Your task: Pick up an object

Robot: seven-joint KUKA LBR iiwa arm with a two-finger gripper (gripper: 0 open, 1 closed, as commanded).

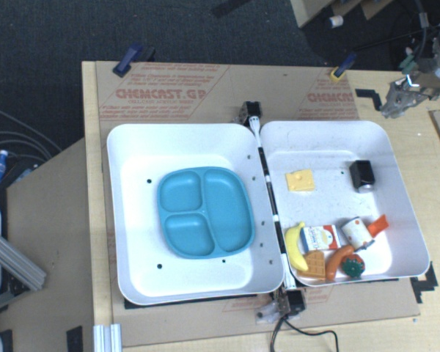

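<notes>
The right bin point(396, 167) holds the loose objects. A yellow cheese slice point(301, 181) lies near its middle and a small black block point(361, 174) sits to the right of it. Along the near edge are a banana point(295, 246), a white and red carton point(321, 237), a white and red can point(356, 232), an orange wedge point(379, 224), a tan waffle piece point(315, 264), an orange sausage shape point(339, 255) and a red and green fruit point(353, 268). My gripper point(405, 94) hangs beyond the bin's far right corner, above the bench, away from all of them.
A blue divided plate point(204, 211) lies in the middle of the left bin point(132, 152). The bins meet along a black hinge strip point(264, 174). Clamps point(128, 59) sit at the bench's far corners, and cables run off to the left.
</notes>
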